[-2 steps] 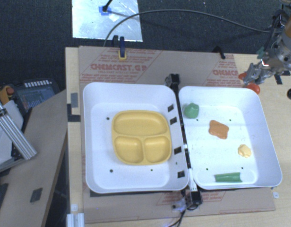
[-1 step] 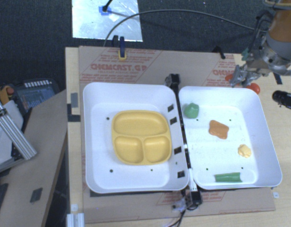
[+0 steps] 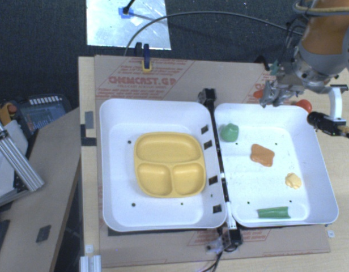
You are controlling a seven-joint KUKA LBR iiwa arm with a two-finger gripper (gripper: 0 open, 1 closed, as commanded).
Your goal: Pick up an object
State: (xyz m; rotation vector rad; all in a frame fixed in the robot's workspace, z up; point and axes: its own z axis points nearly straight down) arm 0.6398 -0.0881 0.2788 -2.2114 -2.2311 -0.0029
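The right bin (image 3: pixel 319 169) holds a round green piece (image 3: pixel 229 132) at its far left, an orange piece (image 3: pixel 262 154) in the middle, a small yellow piece (image 3: pixel 293 181) toward the right, and a flat green bar (image 3: pixel 273 212) near the front wall. A red thing (image 3: pixel 303 104) peeks out at the bin's far right corner, partly hidden by the arm. My gripper (image 3: pixel 273 100) hangs over the far rim of the right bin, behind and above the orange piece, with nothing visibly in it.
The left bin (image 3: pixel 115 152) holds a yellow tray with three compartments (image 3: pixel 168 164). A black divider with clips (image 3: pixel 214 152) runs between the bins. A black cable fitting (image 3: pixel 327 122) juts over the right bin's far right rim.
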